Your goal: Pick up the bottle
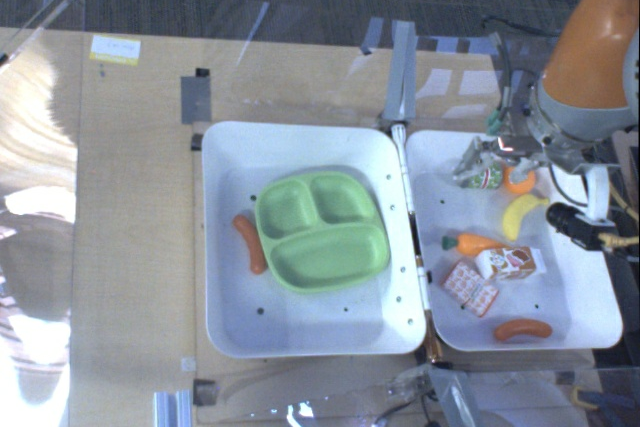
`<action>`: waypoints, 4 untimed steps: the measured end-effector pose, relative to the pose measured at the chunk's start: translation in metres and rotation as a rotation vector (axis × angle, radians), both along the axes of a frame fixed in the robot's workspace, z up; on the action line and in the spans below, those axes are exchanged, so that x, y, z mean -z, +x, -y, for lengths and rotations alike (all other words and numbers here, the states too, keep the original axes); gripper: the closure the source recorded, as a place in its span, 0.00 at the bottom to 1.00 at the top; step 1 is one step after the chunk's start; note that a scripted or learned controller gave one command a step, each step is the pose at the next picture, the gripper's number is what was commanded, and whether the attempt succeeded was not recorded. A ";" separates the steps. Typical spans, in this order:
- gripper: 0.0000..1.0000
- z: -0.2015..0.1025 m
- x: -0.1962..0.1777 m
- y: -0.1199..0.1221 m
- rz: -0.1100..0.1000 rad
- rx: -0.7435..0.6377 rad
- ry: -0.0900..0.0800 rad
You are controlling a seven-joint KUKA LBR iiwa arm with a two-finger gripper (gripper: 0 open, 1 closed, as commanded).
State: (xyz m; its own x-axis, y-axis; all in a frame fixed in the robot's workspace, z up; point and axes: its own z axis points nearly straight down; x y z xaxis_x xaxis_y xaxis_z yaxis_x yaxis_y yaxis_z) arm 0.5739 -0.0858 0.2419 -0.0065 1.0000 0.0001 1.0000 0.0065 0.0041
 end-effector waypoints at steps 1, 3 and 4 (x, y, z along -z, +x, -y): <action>0.00 -0.027 0.057 -0.051 0.001 -0.478 -0.002; 0.00 0.020 0.154 0.010 0.007 -0.307 -0.003; 0.00 0.005 0.153 -0.002 0.008 -0.311 -0.005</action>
State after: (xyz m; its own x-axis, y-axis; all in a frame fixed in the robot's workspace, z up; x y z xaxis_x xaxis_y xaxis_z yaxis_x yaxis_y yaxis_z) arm 0.5714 -0.0913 0.0886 -0.3123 0.9500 -0.0056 0.9499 0.3124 0.0113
